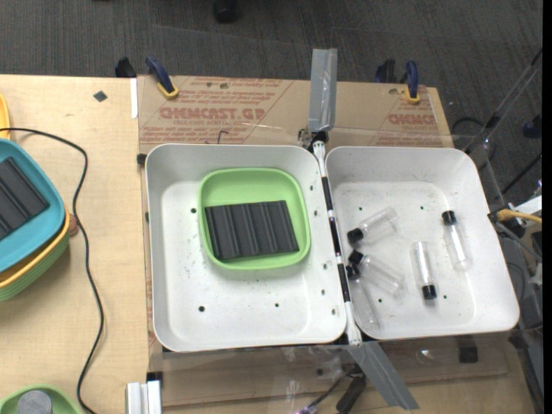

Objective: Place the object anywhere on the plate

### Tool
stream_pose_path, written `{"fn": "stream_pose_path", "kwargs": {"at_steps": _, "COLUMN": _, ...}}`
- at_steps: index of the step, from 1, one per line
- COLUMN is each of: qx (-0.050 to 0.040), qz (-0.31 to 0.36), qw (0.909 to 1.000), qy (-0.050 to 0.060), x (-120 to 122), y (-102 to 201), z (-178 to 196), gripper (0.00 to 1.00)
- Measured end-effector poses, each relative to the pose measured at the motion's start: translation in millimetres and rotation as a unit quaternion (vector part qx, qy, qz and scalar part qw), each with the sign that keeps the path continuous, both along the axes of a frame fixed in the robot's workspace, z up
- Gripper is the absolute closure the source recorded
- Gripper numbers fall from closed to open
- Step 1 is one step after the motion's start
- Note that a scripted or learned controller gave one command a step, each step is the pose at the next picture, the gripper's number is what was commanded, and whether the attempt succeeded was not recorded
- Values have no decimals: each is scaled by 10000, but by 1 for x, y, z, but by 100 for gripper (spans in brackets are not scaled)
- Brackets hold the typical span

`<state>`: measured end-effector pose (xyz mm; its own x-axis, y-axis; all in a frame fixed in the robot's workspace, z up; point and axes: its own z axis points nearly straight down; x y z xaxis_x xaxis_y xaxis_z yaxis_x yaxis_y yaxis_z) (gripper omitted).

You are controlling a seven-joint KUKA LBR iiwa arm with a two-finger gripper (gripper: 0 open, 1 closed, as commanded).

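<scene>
Four clear plastic vials with black caps [423, 271] lie scattered in the right-hand white bin [483, 313], well apart from the square green plate with its dark ribbed insert [254, 219] in the left-hand white bin [172, 313]. Judging by this, nothing has been placed yet; picking and carrying remain. The gripper's state cannot be told. The vials' transparent bodies are hard to trace against the white.

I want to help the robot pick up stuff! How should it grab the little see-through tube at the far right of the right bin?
Probably by the middle of its clear body, coming straight down. The vial lies flat, alone, on the right bin's floor with its black cap at the far end. Fingers closing across its narrow width, one either side, should hold it; gripped along its length it might roll or slip.
</scene>
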<state>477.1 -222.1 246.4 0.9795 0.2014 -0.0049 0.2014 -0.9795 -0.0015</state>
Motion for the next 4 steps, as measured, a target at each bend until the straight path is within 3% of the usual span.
{"fn": "stream_pose_path", "kwargs": {"at_steps": 1, "qx": 5, "qz": 2, "qw": 10000, "qy": 9, "x": 0, "y": 43, "z": -7, "gripper": 0}}
{"fn": "stream_pose_path", "kwargs": {"at_steps": 2, "qx": -1, "qz": -20, "qw": 10000, "qy": 0, "x": 0, "y": 0, "z": 0, "gripper": 0}}
{"fn": "stream_pose_path", "kwargs": {"at_steps": 3, "qx": 5, "qz": 2, "qw": 10000, "qy": 9, "x": 0, "y": 43, "z": -8, "gripper": 0}}
{"fn": "stream_pose_path", "kwargs": {"at_steps": 4, "qx": -1, "qz": -22, "qw": 10000, "qy": 0, "x": 0, "y": 6, "z": -1, "gripper": 0}}
